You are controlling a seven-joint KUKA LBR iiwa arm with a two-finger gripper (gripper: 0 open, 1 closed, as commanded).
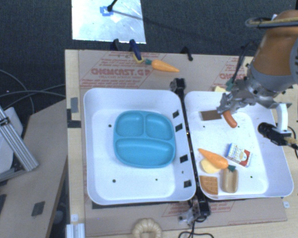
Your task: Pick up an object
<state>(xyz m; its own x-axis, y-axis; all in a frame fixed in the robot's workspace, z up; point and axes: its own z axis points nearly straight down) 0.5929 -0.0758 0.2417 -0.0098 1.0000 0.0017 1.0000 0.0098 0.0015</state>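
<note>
over right bin (275,180), gripper (230,109) clamped on sausage (230,119); brown card (210,115) beside, carrot (213,157) below.

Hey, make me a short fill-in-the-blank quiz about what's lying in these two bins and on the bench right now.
1. The blue divided plate lies in the ____ bin of the camera view.
2. The plate has ____ compartments.
3. Outside the bins, on the cardboard behind them, lies a toy ____.
4. The gripper is above the right bin, and the orange sausage lies just ____ its fingertips in the camera view.

Missing words: left; three; carrot; below
</note>
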